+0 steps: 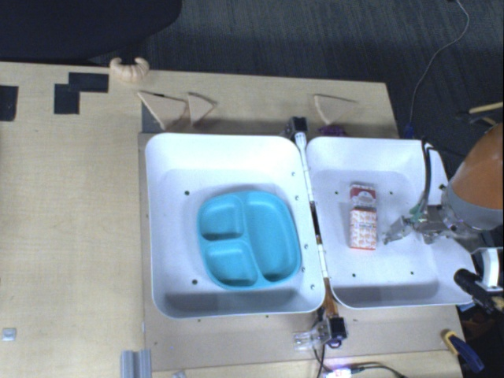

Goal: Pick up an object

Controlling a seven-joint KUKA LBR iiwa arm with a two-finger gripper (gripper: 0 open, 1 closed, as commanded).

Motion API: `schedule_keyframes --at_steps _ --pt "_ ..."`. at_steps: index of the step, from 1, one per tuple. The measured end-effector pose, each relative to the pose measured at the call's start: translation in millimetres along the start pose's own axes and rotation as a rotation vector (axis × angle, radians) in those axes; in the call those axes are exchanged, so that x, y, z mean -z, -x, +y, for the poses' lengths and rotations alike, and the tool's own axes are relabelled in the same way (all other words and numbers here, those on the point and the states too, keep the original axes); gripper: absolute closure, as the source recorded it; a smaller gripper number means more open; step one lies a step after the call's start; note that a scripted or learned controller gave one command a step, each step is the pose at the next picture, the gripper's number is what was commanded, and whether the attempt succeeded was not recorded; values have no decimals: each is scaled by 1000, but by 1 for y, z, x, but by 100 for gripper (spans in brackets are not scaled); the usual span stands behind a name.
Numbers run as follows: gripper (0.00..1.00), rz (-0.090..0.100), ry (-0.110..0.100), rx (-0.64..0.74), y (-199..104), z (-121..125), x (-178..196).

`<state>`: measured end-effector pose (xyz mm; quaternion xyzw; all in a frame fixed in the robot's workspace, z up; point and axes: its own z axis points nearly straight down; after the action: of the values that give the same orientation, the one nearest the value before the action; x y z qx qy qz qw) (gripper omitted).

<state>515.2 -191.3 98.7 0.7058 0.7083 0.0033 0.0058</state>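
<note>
Small red-and-white packet [363, 217] lies mid right bin [394, 286], gripper [402, 231] just at its 3 o'clock, finger state cannot be told; blue divided tray [248, 239] fills left bin [169, 211] at 9 o'clock.

The flat wooden desk [71, 235] is a pale tan all over, with a few black rectangular marks near its upper left edge. On it sit two shallow plastic bins, the left bin [169, 211] and the right bin [409, 282], both plain white with a few tiny dark dots on their floors. In the left one lies a sectioned plastic tray [248, 239] of bright turquoise blue. In the right lies a small flat packet [363, 217], red at its top and white below with a fine red speckled print. The arm's metal hand [403, 228] is silvery grey, and the rounded band [482, 176] above it is orange. The carpeted floor [315, 30] beyond the desk is dark blue-grey.
</note>
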Motion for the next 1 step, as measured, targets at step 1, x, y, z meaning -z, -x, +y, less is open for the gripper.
schedule_keyframes --at_steps 1 --pt "100 0 4 1 0 2 11"
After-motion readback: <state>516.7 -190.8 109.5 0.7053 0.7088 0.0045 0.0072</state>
